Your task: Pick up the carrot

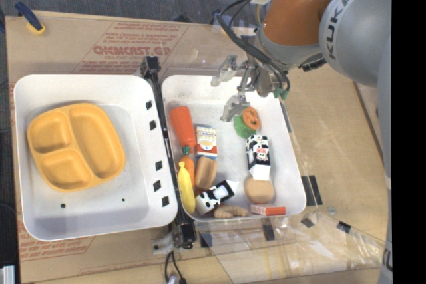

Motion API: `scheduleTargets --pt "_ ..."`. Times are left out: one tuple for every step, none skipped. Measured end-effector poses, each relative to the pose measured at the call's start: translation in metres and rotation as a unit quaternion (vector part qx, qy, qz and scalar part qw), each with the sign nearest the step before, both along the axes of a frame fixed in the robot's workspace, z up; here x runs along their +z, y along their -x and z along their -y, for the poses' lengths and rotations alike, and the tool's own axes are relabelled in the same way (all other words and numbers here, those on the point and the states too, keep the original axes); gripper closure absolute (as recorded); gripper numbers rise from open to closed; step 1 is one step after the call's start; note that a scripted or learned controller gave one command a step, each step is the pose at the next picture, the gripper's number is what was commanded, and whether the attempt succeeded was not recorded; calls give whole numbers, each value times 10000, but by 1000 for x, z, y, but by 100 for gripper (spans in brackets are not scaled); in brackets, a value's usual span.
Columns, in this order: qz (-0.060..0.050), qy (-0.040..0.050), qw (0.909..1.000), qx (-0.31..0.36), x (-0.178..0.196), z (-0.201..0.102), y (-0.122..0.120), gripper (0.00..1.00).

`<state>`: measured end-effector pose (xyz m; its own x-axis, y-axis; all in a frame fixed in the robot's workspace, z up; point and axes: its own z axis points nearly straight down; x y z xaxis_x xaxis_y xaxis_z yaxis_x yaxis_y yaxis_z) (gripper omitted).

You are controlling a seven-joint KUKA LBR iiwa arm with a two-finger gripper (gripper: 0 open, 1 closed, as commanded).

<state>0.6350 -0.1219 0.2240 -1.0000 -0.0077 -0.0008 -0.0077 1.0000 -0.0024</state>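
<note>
- Carrot (182, 127): I find it lying flat in the right bin (290, 143), close against that bin's left wall and toward its far end, long axis running roughly along the wall. Nothing rests on top of it, so a grasp from above looks open to me.
- Neighbours: a small carton (206, 142) sits just beside its lower end, with a hot-dog-like toy (204, 173) and a banana (186, 188) crowded nearer the front-left corner. I judge the carton the likeliest obstruction to a finger.
- Gripper (237, 104): it hangs low at the far end of the right bin, near the middle of the far wall, apart from the carrot. Whether it is spread or closed I cannot tell. I see nothing held in it.
- An orange slice-shaped toy (251, 119) lies just beside the gripper; I would guard against mistaking it for the target.
- Left bin (40, 86): carries a yellow divided tray (75, 145), well apart from the work.
- Judgement: the pick is not yet made; the arm must shift toward the left wall first.
</note>
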Motion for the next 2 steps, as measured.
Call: scheduleTargets --pt "-15 -11 9980 625 -69 41 -22 0" --pt "-18 -11 9999 122 -133 88 -22 0"
